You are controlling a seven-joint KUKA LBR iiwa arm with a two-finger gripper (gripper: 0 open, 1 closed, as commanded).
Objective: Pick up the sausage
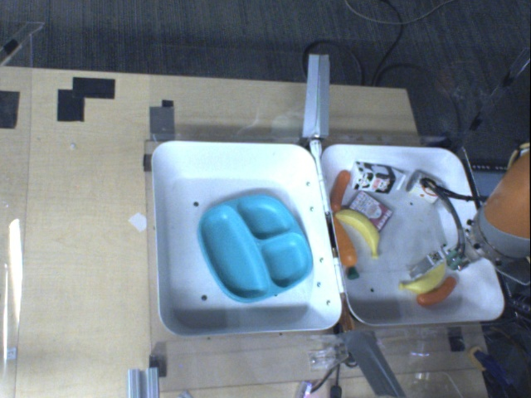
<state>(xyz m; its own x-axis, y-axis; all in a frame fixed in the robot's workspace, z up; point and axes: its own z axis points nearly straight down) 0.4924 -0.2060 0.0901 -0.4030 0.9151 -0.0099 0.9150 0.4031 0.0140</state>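
Counted: two white bins (166, 222), one blue tray (253, 247), two bananas (362, 226), two sausages (437, 293), one carrot (344, 243), two small packets (369, 208).

Glossy plastic blue tray (253, 246), matt white bins (178, 305), pale wood-look bench (75, 247), seemingly smooth reddish sausage (436, 292).

Even, diffuse overhead light; scene moderately bright. Both white bins read slightly blown: left bin (174, 222) palest along its back rim, right bin (477, 305) too. Soft shadow pools under the blue tray (255, 245) toward the left bin's front edge. Faint vertical glare streak at the bench's (83, 247) left edge. Overall focus soft; small items lack crisp detail. Floor beyond dim.
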